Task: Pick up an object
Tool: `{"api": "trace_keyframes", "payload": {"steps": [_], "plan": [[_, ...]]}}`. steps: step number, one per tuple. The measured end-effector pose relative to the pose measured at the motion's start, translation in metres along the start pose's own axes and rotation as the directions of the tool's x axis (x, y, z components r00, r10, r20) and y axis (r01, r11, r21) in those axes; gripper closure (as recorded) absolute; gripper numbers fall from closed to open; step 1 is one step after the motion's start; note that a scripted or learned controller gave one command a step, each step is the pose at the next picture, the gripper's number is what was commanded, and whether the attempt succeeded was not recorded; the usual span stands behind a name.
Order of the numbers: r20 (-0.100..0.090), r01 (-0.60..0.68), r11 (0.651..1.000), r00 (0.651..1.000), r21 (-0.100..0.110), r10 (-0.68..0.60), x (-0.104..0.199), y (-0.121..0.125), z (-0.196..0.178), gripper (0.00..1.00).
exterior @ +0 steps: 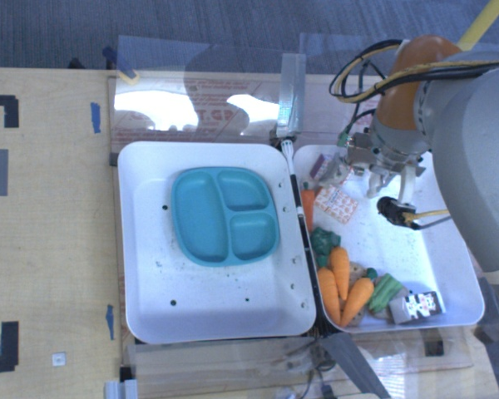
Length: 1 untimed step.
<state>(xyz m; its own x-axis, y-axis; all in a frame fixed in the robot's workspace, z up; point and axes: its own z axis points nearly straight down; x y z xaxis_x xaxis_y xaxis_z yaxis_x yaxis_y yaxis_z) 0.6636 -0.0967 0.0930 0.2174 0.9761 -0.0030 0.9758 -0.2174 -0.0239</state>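
The claw [388,175] is hanging over the right bin [449,256], far from the carrots [346,283]. Its fingers are standing apart, gripping nothing.

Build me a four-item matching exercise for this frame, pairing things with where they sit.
Things:
1. teal divided plate
2. carrots
3. pincer
4. black-and-white box

Places:
A. near right corner of the right bin
B. middle of the left bin
C. above the right bin's far end
D. right bin, near end by the divider

Pairs: 1-B, 2-D, 3-C, 4-A
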Motion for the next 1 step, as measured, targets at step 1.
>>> {"api": "trace_keyframes", "payload": {"steps": [1], "plan": [[-0.004, 0.089, 0.995, 0.996, -0.046, -0.089, -0.02, -0.0385, -0.0018, 0.0]]}}
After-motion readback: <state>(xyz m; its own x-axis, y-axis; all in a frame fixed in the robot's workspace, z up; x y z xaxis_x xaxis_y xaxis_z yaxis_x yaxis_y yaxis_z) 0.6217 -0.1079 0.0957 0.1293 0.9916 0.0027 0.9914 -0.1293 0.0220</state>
